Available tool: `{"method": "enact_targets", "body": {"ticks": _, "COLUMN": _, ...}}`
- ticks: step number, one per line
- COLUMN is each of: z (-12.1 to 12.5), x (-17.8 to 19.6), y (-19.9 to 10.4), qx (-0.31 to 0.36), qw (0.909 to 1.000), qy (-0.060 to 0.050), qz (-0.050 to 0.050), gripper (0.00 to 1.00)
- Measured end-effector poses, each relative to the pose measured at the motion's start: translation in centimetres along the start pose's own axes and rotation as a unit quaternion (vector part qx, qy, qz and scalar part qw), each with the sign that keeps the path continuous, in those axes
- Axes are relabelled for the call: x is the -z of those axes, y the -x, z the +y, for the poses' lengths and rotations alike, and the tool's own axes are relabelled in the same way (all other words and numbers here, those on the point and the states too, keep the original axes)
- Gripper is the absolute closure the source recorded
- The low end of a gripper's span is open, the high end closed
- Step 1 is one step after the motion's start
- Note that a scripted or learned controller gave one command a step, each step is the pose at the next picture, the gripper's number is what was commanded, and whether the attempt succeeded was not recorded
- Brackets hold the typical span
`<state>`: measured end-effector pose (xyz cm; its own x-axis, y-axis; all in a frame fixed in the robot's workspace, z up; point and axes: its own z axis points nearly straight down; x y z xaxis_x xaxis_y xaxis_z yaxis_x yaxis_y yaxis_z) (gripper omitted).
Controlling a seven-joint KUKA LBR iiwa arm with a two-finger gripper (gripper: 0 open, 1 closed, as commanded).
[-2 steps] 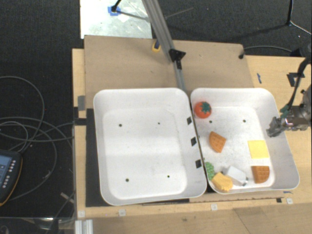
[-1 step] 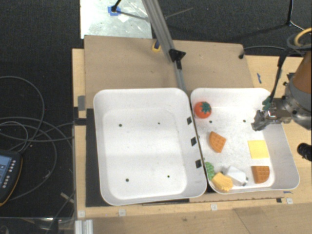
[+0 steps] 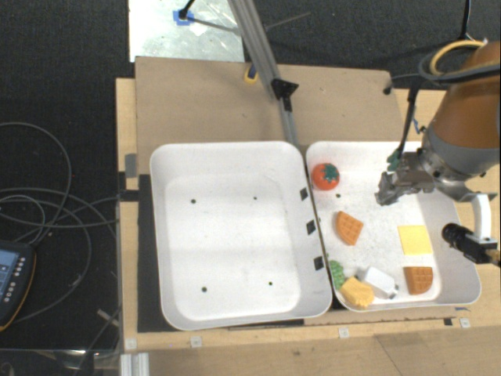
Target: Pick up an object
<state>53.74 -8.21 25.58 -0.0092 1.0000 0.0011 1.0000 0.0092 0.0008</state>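
Red and round, a tomato-like toy (image 3: 326, 176) with a green top is sitting in the far left corner of the right bin (image 3: 470, 292), close to the wall that it is sharing with the left bin (image 3: 168, 233). Nearer the camera, an orange waffle-patterned piece (image 3: 349, 228) is lying on the bin floor, apart from the tomato. Along the near edge, a green piece (image 3: 336, 272), a yellow wedge (image 3: 358, 292) and a white block (image 3: 380, 281) are crowding together, seemingly touching. To their right, a second orange waffle piece (image 3: 418, 279) is lying just in front of a flat yellow square (image 3: 414, 240). The gripper (image 3: 389, 194) is hanging over the bin's middle, right of the tomato and well apart from it, with nothing visible between its fingers; whether they are spread or closed cannot be told. The grey arm (image 3: 466, 124) with its orange band is reaching in from the right. The 2 bins are resting side by side on the brown table (image 3: 203, 100).
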Motion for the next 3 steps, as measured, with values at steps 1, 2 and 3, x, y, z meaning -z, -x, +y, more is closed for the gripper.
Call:
{"method": "enact_targets", "body": {"ticks": 1, "z": 3.0, "x": 0.0, "y": -5.0, "qx": 0.001, "qw": 1.0000, "qy": 0.001, "qz": 0.000, "gripper": 1.00}}
{"method": "enact_targets", "body": {"ticks": 2, "z": 5.2, "x": 0.0, "y": -10.4, "qx": 0.001, "qw": 1.0000, "qy": 0.001, "qz": 0.001, "gripper": 1.00}}
{"method": "enact_targets", "body": {"ticks": 3, "z": 6.9, "x": -0.5, "y": -15.4, "qx": 0.001, "qw": 1.0000, "qy": 0.001, "qz": 0.000, "gripper": 1.00}}
